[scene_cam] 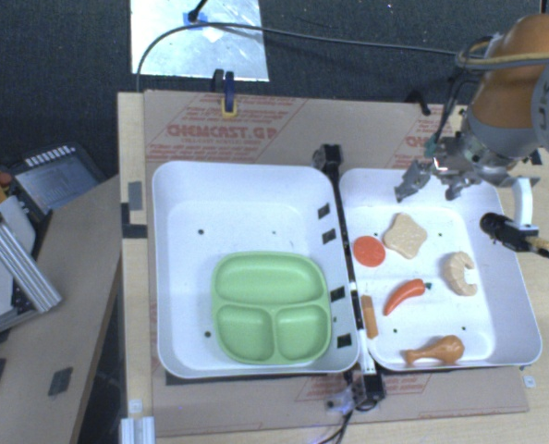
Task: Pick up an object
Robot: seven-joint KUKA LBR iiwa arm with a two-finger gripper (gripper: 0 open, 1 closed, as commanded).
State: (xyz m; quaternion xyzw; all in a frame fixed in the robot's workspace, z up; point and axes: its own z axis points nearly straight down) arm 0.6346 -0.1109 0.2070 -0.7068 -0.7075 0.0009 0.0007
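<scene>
Camera view reference: two white bins sit side by side on the bench. The left bin [177,202] holds a green divided plate [270,306] toward 5 o'clock of its floor. The right bin [510,303] holds five food items. A tan bread slice [405,236] lies near the bin's centre, with a round red slice [369,251] just beside it at 8 o'clock. A pale, curved piece [460,273] lies at 4 o'clock of the bread; its identity is hard to resolve, possibly a cashew or a pastry. A red chili pepper [404,295] lies at 6 o'clock of the bread, and a brown drumstick [433,351] lies near the front wall.

The gripper [433,183] hangs at the bin's 12 o'clock rim. Its fingers are spread apart with nothing between them. The arm [519,81] is cut off by the frame at 3 o'clock. A black part [501,229] overlaps the bin's right wall.
</scene>
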